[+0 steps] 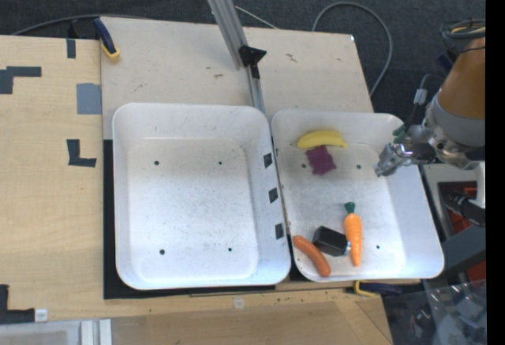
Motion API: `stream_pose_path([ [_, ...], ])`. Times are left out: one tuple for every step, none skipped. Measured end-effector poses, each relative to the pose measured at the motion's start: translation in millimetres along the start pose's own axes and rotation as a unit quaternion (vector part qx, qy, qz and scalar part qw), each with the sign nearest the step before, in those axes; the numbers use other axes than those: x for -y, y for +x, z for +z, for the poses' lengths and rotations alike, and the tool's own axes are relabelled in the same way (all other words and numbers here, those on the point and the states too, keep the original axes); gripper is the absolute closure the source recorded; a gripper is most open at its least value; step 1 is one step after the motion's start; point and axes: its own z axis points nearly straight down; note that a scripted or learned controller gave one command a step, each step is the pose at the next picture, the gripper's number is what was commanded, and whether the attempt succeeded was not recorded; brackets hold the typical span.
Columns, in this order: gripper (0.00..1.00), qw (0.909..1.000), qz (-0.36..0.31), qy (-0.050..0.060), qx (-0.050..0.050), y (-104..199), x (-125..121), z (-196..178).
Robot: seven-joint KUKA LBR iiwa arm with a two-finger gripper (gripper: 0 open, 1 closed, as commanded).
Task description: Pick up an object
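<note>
The gripper (384,162), its state impossible to tell, hangs at the right bin's (410,256) upper right rim, risking clipping it before reaching the banana (321,138) at frame centre-right.

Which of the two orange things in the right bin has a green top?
The carrot, lying nearer the bin's right side. The other, the sausage at the front edge, is plain orange-red.
</note>
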Motion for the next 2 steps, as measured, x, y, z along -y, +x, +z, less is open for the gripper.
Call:
stream_pose_path([
  [1.00,1.0000,0.000,-0.001,0.000,0.0,-1.5,-53.1],
  [1.00,1.0000,-0.002,0.003,-0.001,60.8,6.1,-41.4],
])
